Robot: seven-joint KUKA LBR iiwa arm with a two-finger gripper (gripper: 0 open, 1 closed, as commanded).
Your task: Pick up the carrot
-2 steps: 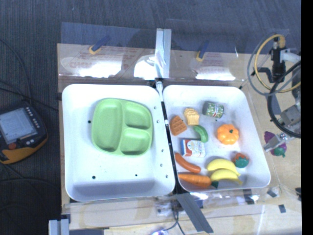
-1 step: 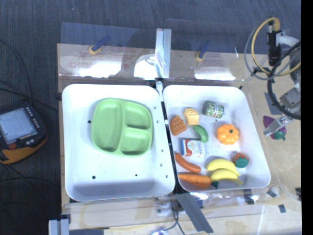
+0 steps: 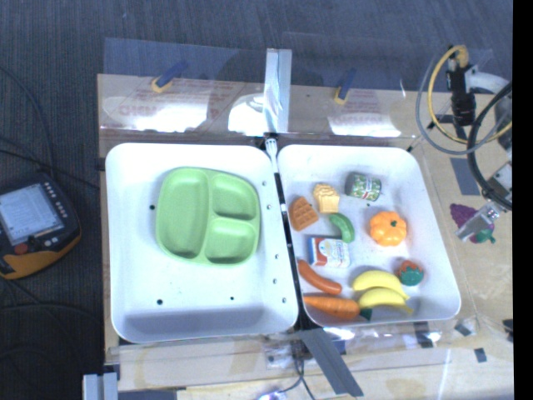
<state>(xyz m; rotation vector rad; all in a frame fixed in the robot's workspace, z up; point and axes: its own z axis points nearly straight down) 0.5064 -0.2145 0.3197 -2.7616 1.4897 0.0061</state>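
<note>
Looking barely started: carrot (image 3: 332, 307) sits untouched at six o'clock in the right bin (image 3: 433, 223); can't tell the claw's state.

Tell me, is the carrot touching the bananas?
Touching, as far as the camera view shows: the carrot lies along the bin's near edge, and its right end runs up against the lower of the bananas with no white gap between them.

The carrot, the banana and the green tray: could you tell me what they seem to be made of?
Carrot: probably moulded plastic, a toy; uniform orange with a smooth, faintly glossy skin.
Banana: likely the same toy plastic; flat, even yellow with soft highlights.
Green tray: apparently rigid plastic, matte to satin; one even light green, with rounded moulded compartments.
</note>
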